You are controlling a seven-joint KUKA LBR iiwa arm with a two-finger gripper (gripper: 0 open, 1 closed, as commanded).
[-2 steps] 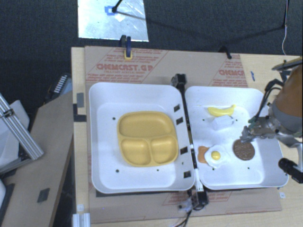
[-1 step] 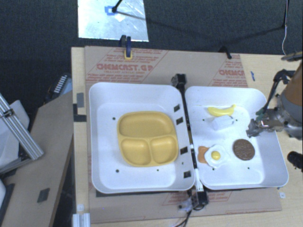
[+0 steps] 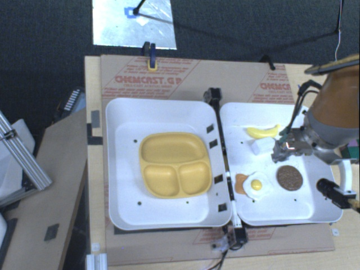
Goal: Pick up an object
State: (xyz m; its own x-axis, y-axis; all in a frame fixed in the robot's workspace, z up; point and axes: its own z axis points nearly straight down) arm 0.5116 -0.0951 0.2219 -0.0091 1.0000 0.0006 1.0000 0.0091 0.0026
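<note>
- A tabletop (image 3: pixel 185 72) covered with printed cardboard carries two shallow white bins side by side, seen from above at a slant.
- The left bin (image 3: pixel 121 151) holds a yellow plate (image 3: pixel 173 163) with three compartments, lying flat near the bin's middle.
- The right bin (image 3: pixel 304 207) holds toy food: a yellow banana (image 3: pixel 262 131) near the far side, a small white block (image 3: pixel 260 146) just in front of it, a fried egg (image 3: pixel 256 185) near the bin's left front, and a round brown patty (image 3: pixel 289 178) to the right of the egg.
- An orange-brown piece (image 3: pixel 241 183) peeks out at the egg's left edge, touching it.
- The grey arm with its orange band (image 3: pixel 337 103) reaches in from the right over the right bin.
- The tool (image 3: pixel 285 148) hangs above the bin between the white block and the patty, just beyond the patty's far edge.
- I cannot tell whether the tool is spread or pressed together; nothing is visibly held in it.
</note>
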